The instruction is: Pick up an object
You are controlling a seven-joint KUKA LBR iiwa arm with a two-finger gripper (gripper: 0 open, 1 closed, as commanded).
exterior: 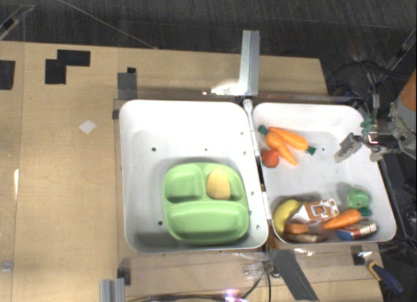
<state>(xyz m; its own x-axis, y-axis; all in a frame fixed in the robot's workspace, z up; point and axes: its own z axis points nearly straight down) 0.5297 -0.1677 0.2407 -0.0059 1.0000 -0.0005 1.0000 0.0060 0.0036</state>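
Green divided plate (206, 212): lies in the left bin (140, 164), toward its near edge; three compartments. A yellow lemon-like fruit (219, 184) sits in the upper right compartment.

Right bin (326, 115), near end: a cluster of toy foods touching one another, made up of a banana (284, 213), a small printed carton (319, 210), a carrot (341, 219), a brown sausage-like piece (301, 229) and a blue-and-red tube-like item (357, 231) along the near wall. A green round item (358, 198) lies just beside the cluster, toward the right wall.

Right bin, far end: two orange carrots (285, 140) side by side, green tops pointing left; a small red tomato-like item (270, 158) just beside them, against the dividing wall.

Gripper (347, 147): over the right bin's right side, well apart from both food groups, above bare bin floor. Nothing shows between its fingers; how far apart they stand cannot be told. Orange-banded arm (405, 108) enters from the right.
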